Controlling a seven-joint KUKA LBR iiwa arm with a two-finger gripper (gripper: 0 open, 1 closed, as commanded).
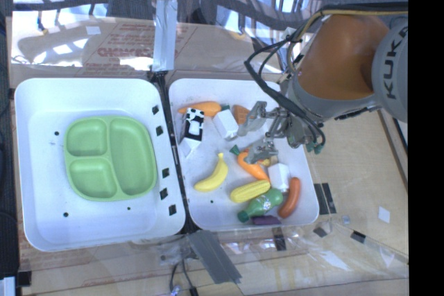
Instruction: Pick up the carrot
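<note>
The carrot point(251, 166), orange with a green tip at its upper-left end, lies at a slant in the middle of the right bin point(305, 215). My gripper point(255, 137) hangs low just above it, reaching in from the right. Its fingers stand apart, one finger point(251, 117) toward the bin's back and the other at the carrot's top side. Nothing sits between them, and the carrot rests on the bin floor among other toys.
Around the carrot lie a banana point(214, 175), a yellow vegetable point(250, 190), a white bottle point(279, 175), a red sausage point(290, 196), a green bottle point(263, 203) and a white block point(224, 123). The left bin holds a green divided plate point(109, 157).
</note>
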